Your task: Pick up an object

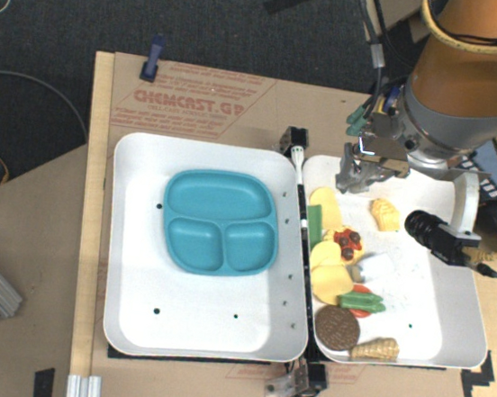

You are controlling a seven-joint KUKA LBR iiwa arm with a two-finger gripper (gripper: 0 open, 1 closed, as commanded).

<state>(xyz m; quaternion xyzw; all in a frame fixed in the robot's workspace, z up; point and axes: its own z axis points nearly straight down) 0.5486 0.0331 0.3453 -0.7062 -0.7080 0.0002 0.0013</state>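
My gripper (360, 179) hangs over the right bin's (447, 342) far edge; I cannot tell its state. Beside it lies a yellow cheese wedge (385, 214), blocky and matte. The left bin (133, 250) holds a smooth teal divided plate (220, 221).

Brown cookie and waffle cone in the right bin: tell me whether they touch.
Touching. The camera view shows the brown cookie with the waffle cone's end against its lower right edge, no white bin floor between them.
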